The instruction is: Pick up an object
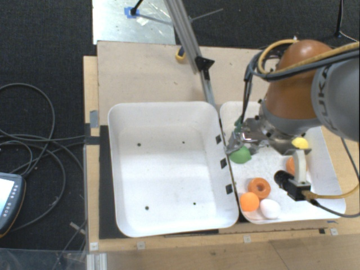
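My gripper hangs low over the left part of the right bin, close to the wall shared with the left bin. A green round object lies directly beneath its tip, touching or nearly touching it. The wrist hides how the gripper meets it. Toward the front of the right bin lie an orange ring, an orange ball and a white egg-shaped object. A yellow object and a partly hidden orange object sit under the arm.
The left bin is a broad white tray just left of the gripper. A black block with a yellow cable hangs from the arm over the right bin. A grey pole slants down from the back to the bins' shared wall.
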Controlling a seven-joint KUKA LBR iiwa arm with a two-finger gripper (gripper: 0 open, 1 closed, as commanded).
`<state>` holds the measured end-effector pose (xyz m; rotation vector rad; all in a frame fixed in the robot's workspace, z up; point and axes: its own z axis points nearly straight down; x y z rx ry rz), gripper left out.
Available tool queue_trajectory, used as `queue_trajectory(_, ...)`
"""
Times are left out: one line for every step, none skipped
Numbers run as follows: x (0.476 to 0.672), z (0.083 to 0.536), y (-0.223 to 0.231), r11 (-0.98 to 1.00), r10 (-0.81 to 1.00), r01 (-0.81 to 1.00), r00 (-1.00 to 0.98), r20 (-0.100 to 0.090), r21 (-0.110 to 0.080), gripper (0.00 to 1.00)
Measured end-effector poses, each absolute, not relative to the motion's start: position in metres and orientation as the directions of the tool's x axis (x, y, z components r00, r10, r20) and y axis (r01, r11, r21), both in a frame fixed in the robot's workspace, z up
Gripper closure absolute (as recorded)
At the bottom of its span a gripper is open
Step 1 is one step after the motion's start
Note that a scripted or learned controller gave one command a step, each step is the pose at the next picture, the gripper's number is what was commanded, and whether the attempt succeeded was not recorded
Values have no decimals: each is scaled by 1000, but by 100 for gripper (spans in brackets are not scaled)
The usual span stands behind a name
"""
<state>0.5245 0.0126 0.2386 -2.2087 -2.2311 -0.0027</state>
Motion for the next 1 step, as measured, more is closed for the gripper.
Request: queue_trajectory(515,231,74,12,1000,1000,-12,4,0,100)
